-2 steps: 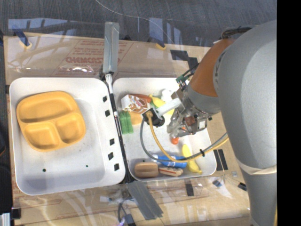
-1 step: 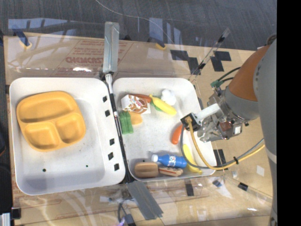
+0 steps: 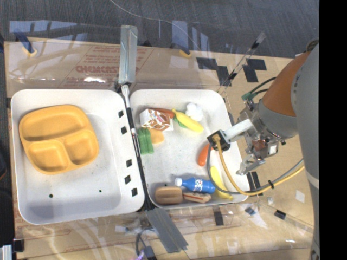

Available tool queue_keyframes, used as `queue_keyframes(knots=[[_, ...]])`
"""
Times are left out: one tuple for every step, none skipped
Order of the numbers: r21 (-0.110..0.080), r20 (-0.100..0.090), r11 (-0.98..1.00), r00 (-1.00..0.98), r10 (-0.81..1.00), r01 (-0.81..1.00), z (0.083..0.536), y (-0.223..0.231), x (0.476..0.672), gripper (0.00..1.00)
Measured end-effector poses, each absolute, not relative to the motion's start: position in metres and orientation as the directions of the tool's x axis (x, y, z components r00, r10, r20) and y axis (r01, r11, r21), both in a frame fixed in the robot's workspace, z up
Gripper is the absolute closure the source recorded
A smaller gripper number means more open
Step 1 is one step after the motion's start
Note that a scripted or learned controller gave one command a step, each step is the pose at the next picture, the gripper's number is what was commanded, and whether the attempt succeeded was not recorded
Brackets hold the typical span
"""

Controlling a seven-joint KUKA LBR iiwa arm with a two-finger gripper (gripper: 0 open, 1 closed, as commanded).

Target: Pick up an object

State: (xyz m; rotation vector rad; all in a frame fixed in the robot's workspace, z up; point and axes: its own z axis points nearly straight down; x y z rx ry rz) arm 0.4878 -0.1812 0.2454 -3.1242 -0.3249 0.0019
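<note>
White and shallow, two plastic bins sit side by side below me. The left bin (image 3: pixel 32 199) carries a yellow-orange plastic tray with three compartments (image 3: pixel 57 137).

The right bin (image 3: pixel 176 164) has all the small things. Along its far side lie a brown and white carton (image 3: pixel 157 119), a yellow toy corn cob (image 3: pixel 188 122) touching the carton's right end, and a small white ball (image 3: pixel 194 111) just behind the cob. A green block (image 3: pixel 145 141) lies against the bin's left wall, with a small orange piece (image 3: pixel 158 137) beside it. Along the near wall are a brown block (image 3: pixel 168 195), a toy hot dog (image 3: pixel 198 198) and a blue bottle with a white cap (image 3: pixel 196 184), packed close together.

My gripper (image 3: pixel 254 157) hangs at the right rim of the right bin, above its edge. I see nothing held in it, and I cannot tell whether it is apart or together. Closest to it are an orange toy carrot (image 3: pixel 203 155), lying on the bin floor to its left, and a yellow toy banana (image 3: pixel 219 182) in the near right corner.
</note>
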Motion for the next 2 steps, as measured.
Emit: queue_keyframes(knots=[[0.001, 0.0, -0.912, 0.912, 0.41, 0.41, 0.2687, -0.1731, 0.4894, 0.0], [0.001, -0.001, -0.909, 0.909, 0.416, 0.416, 0.2777, -0.1724, 0.4902, 1.0]])
